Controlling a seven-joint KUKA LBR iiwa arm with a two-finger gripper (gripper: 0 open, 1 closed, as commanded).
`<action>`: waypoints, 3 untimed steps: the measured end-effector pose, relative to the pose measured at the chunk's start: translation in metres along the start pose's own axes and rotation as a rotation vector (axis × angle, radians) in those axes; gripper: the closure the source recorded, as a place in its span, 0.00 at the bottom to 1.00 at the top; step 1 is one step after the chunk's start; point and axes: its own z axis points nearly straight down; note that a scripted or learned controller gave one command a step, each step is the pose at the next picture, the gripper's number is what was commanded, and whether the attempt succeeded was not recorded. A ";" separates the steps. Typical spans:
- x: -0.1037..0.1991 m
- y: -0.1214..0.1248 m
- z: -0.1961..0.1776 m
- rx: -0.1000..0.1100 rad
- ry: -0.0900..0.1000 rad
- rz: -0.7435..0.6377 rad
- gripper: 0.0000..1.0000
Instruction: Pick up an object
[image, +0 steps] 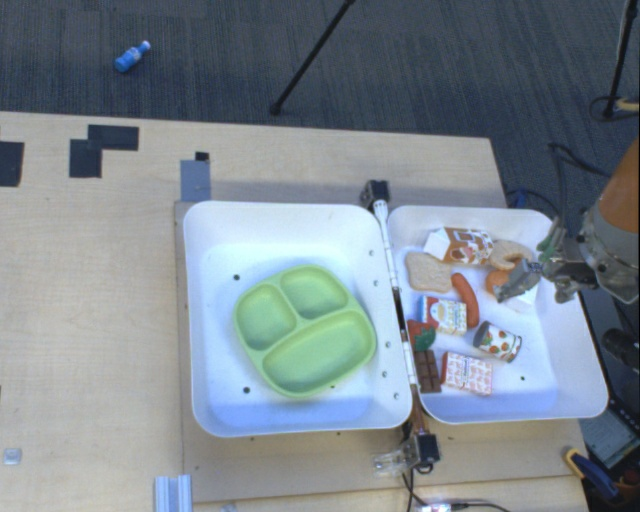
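Fig. legend: overhead slant view of bench w/ two white bins side by side. Left bin carries a green divided plate at its centre. Right bin carries the pickable clutter: bread slice and printed carton toward the far edge, sausage near centre, small can right of centre, chocolate bar along the left edge, red-white packet near the front edge.

Step (judged): approach phase. Gripper sits over the bin's far-right part, beside an orange item, nothing seen between its fingers, so no grasp yet. Open/closed state: can't tell. Next move calls for choosing one target, centring over it, descending.

Hard to read: orange item partly covered by gripper; arm cut off at the frame's right edge; carton print too small to read.
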 end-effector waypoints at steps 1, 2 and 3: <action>-0.005 0.078 0.150 -0.011 -0.003 0.001 0.00; -0.004 0.078 0.141 -0.009 -0.002 -0.001 1.00; 0.067 0.048 0.053 -0.001 0.001 -0.001 1.00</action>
